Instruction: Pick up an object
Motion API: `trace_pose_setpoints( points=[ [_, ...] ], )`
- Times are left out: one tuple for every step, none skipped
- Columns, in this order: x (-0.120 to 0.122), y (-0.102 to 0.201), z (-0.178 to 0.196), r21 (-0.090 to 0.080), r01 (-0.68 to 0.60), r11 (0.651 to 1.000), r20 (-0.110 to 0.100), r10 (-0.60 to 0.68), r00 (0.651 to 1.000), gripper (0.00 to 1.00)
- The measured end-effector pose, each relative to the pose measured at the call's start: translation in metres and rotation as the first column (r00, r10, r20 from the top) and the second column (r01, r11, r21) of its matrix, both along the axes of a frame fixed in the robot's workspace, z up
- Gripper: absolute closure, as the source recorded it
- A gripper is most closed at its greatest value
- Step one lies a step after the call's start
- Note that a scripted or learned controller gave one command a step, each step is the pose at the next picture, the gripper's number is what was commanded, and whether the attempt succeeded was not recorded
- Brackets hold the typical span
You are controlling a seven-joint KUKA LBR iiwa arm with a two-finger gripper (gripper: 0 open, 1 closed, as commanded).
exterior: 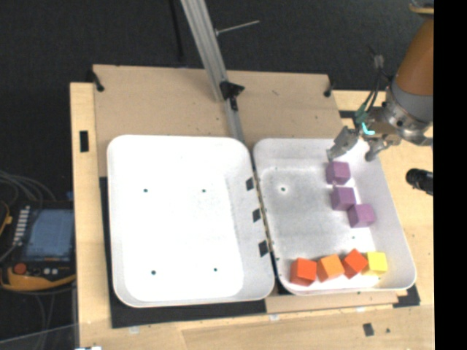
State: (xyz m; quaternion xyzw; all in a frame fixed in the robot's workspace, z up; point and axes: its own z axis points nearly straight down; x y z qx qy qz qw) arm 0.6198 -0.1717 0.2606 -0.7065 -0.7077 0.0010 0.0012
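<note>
Pincer (358, 143): at upper right of right bin (292, 217), fingers spread apart, nothing btwn them; grey arm w/ orange band (417, 63) enters from right.

Purple cubes, 3 pcs: top cube (337, 171) just below pincer, near the left finger; mid cube (343, 197) and lower cube (361, 214) step down toward the right, close together.

Row along bin's near edge, touching or nearly so: orange-red cube (303, 270), orange cube (331, 267), red cube (354, 262), yellow cube (377, 262). All well apart from pincer.

Left bin (179, 217): white, beside right bin on counter (160, 100).
</note>
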Motion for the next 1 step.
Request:
trace_pose_setpoints(
  points=[
    [0.0007,-0.0002,0.0025,-0.002,-0.002,1.0,0.004,0.002,1.0,0.0]
  ],
)
